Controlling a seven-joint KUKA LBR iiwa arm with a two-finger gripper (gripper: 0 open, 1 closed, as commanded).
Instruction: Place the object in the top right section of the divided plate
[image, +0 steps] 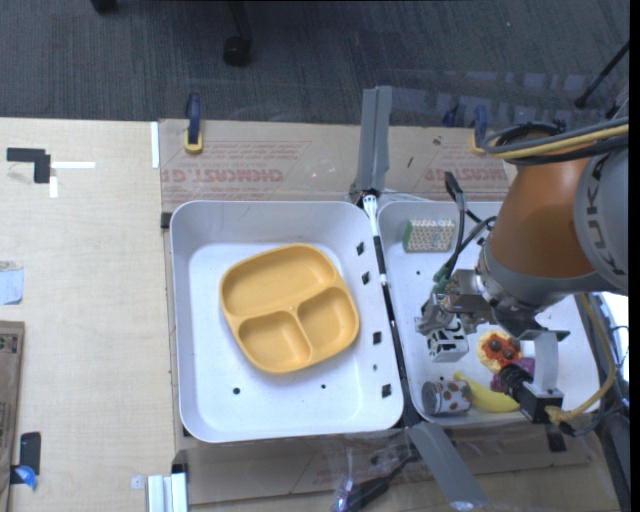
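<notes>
Two-finger gripper (446, 312) low over small white-and-black hard toy (447, 346) in right white bin (400, 300), grip state indiscernible; likely light, rigid, best pinched across narrow sides.

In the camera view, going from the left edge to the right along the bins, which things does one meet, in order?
Yellow divided plate in the left bin → small green-edged sponge in the right bin → gripper → banana.
</notes>
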